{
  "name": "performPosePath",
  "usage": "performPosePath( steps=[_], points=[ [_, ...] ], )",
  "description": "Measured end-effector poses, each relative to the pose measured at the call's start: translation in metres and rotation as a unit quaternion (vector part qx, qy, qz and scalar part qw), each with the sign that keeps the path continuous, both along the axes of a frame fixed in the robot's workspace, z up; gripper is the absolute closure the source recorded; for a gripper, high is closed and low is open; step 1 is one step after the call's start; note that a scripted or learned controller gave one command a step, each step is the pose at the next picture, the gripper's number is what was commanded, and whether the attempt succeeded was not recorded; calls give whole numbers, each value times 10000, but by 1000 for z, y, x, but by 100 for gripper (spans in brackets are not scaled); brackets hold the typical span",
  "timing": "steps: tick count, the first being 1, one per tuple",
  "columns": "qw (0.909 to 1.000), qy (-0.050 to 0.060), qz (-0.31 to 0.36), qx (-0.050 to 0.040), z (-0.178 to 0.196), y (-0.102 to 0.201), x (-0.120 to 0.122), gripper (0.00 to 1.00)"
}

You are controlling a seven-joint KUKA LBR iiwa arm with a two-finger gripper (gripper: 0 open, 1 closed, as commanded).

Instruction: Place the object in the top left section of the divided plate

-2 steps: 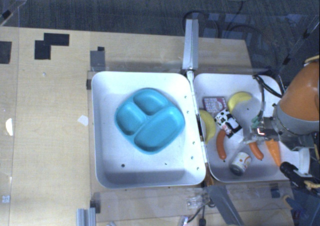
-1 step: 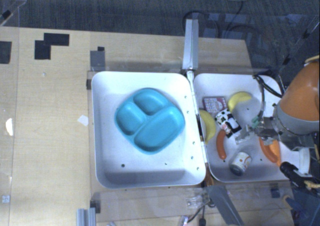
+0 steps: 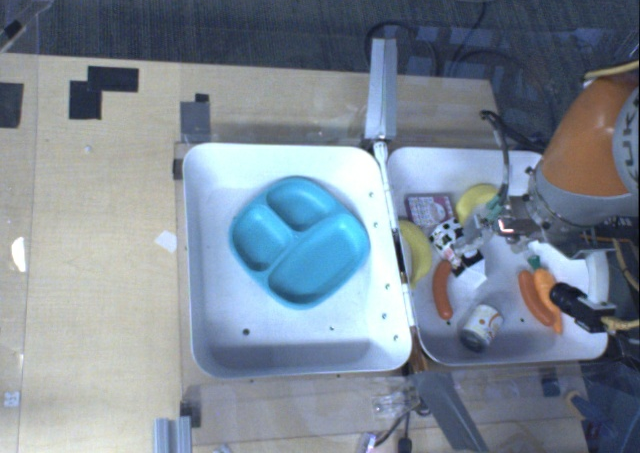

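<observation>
I am reading the gripper as hovering low over the right bin, reaching in from the right under the grey wrist and orange band. Whether it is apart or together I cannot tell; nothing is visibly clamped in it.

Just beside the gripper, on its left and near side, I am seeing a small black-and-white toy, which I judge to be the pick target. Around it I am noting a yellow ball-like item on the far side, a pink-and-white packet to the far left, a banana along the bin's left wall, a red-orange sausage shape on the near side, a small can nearer still, and a carrot to the right.

The blue divided plate is sitting in the left bin, tilted, well apart from the gripper, all sections bare.

I am judging the step as the pick, not yet completed. The next move calls for a secure grasp on one object in clutter, a lift clear of the bin walls, and travel left to the plate's far-left section.
</observation>
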State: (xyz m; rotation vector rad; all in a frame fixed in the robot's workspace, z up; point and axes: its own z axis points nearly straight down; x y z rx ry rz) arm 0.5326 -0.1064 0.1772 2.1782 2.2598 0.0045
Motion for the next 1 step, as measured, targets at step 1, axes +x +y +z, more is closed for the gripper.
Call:
performPosePath(
  steps=[1],
  points=[
    [9994, -7, 339, -4, 8, 43, 73, 0]
  ],
)
